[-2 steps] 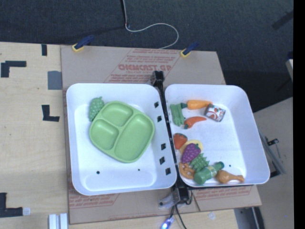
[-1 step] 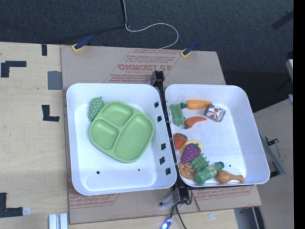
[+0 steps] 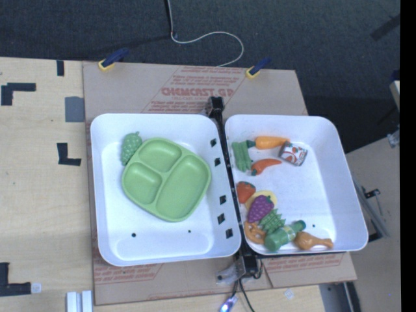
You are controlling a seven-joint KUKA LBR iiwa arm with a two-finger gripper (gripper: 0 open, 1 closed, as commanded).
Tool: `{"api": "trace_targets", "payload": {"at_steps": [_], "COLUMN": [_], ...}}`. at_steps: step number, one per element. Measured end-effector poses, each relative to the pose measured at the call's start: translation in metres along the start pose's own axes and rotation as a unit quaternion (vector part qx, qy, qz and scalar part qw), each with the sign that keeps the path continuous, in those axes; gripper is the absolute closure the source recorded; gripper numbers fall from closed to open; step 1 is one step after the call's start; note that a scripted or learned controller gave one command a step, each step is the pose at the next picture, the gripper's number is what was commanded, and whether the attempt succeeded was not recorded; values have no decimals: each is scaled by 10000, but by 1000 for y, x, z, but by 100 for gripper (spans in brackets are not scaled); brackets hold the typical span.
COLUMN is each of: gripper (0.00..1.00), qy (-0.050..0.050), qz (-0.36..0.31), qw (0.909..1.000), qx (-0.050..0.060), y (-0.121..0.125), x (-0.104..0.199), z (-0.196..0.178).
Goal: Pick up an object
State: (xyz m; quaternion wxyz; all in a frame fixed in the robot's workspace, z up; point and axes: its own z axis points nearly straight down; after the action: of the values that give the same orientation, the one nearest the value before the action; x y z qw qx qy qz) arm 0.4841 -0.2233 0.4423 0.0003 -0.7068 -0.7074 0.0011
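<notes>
1. As we judge it, the pick has not begun: nothing is lifted, and every object lies on a bin floor.
2. We cannot tell how the jaws stand.
3. The left bin (image 3: pixel 107 174) bears a green plate (image 3: pixel 166 184) with a green bunch (image 3: pixel 130 147) touching its upper left edge.
4. The right bin (image 3: pixel 331 181) bears the rest, mostly crowded along its left wall: a carrot (image 3: pixel 272 142), a can (image 3: pixel 292 153), green pods (image 3: pixel 240 155), an orange pepper (image 3: pixel 265 166), purple grapes (image 3: pixel 259 208) and an orange gourd (image 3: pixel 313 242) among them.
5. We take the carrot as a fair target. It lies near the bin's far left corner, just beside the can and the pods, with bare floor on its far side.
6. Its long axis runs nearly left to right in the view, tilted a little. The green top seems to face the pods and the tip the can, though it is too small to be sure.
7. What is left is the whole task: reach, close across the carrot's short width, and lift.
8. The lower cluster is packed tight, so we think it is a poorer choice.
</notes>
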Motion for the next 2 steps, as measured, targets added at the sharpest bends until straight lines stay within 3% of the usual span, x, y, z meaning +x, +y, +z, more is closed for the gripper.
{"api": "trace_targets", "payload": {"at_steps": [2], "gripper": [100], "qy": [-3], "qz": [-2], "qw": [10000], "qx": [-5], "y": [0], "x": [0], "z": [25]}}
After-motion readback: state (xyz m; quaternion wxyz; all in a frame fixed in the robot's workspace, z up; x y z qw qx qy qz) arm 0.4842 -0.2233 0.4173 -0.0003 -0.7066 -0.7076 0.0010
